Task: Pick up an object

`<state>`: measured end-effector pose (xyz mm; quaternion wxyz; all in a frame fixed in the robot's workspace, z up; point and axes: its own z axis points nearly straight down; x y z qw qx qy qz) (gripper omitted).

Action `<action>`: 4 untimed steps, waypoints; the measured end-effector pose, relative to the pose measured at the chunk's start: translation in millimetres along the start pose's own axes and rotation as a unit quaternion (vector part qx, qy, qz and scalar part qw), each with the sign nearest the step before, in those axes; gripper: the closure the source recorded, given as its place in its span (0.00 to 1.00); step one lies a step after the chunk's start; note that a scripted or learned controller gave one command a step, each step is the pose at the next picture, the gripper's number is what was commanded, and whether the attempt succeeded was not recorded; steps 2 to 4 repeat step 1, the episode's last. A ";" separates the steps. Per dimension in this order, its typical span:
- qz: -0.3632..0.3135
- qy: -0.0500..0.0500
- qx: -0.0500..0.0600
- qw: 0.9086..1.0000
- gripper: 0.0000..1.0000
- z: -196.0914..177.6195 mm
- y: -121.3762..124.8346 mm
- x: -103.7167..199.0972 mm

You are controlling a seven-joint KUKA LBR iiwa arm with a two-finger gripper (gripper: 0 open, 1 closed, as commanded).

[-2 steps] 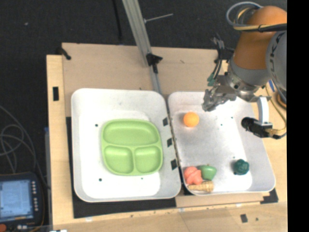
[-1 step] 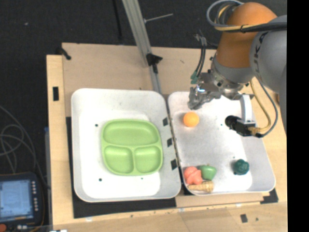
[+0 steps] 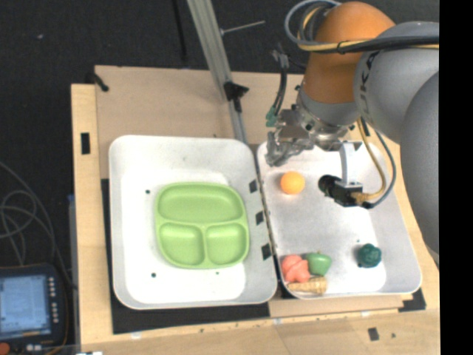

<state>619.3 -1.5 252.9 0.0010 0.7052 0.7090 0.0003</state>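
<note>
The orange ball (image 3: 292, 183) sits in the upper left part of the right bin (image 3: 392, 272), just below and slightly right of the end effector (image 3: 279, 154), not touching it as far as I can see. Can't tell how the end effector stands, honestly, it's too cluttered up there. Down along the bin's near edge there's a pink thing (image 3: 294, 268), a green pepper-looking piece (image 3: 319, 262) and a pale bit (image 3: 312, 286) bunched together, with a dark green object (image 3: 369, 255) off to the right. The left bin (image 3: 133, 198) holds a green divided tray (image 3: 201, 224). Both sit on the tabletop (image 3: 148, 95).
</note>
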 end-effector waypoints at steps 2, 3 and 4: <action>0.000 0.000 0.001 1.000 1.00 4.0 0.8 44.6; 0.000 0.000 0.001 1.000 1.00 4.0 0.8 44.6; 0.000 0.000 0.001 1.000 1.00 4.0 0.8 44.6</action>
